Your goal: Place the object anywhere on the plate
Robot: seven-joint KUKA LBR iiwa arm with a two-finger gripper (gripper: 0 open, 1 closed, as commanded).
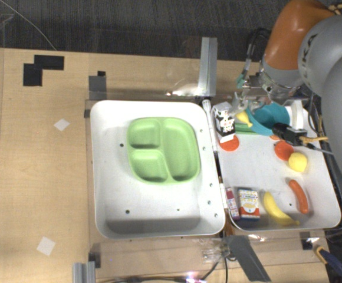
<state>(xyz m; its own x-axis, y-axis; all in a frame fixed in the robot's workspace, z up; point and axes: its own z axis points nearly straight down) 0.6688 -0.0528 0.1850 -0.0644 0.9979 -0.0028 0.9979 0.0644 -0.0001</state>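
A green divided plate (pixel 162 149) lies in the left bin (pixel 109 175), with nothing on it. My gripper (pixel 240 103) hangs over the back left corner of the right bin (pixel 324 208). Just below it are a small white carton with black patches (pixel 223 121) and a yellow piece (pixel 242 120). A teal object (pixel 269 116) lies right beside them, partly under the wrist. The wrist hardware hides the gripper's tips.
The right bin also holds a red disc (pixel 229 142), a red ball (pixel 283 150), a lemon (pixel 298 162), a sausage (pixel 300 197), a banana (pixel 275 208), a small box (pixel 249 203) and a red can (pixel 232 202). A raised divider (pixel 216 158) separates the bins.
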